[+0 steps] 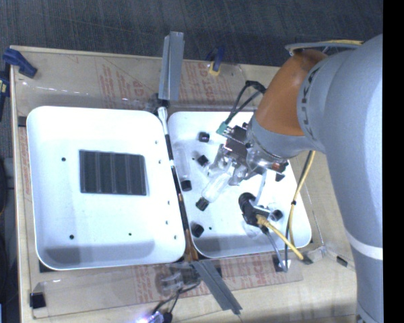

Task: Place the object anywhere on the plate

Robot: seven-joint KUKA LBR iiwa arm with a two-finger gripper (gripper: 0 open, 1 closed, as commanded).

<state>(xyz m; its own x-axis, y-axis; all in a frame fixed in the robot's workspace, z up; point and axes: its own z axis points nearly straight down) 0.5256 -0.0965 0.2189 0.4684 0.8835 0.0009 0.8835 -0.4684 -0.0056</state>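
Note:
A dark grey ribbed plate (113, 172) lies flat in the middle of the left white bin (47, 241). Several small black pieces are scattered in the right bin (296, 237): one (203, 137) near the back, one (202, 160) beside the gripper, one (186, 184) by the left wall, one (202, 204) just below the gripper's tip, and one (196, 230) at the front left. My gripper (214, 187) reaches down and left into the right bin, low over its floor, its tip close to the black piece below it. Whether it touches that piece is unclear.
A raised divider (175, 180) separates the two bins. The big grey arm with its orange band (286, 106) covers the right bin's right side. A grey bar (170, 66) stands behind the bins, and blue clamps (19, 60) sit at the bench's back left.

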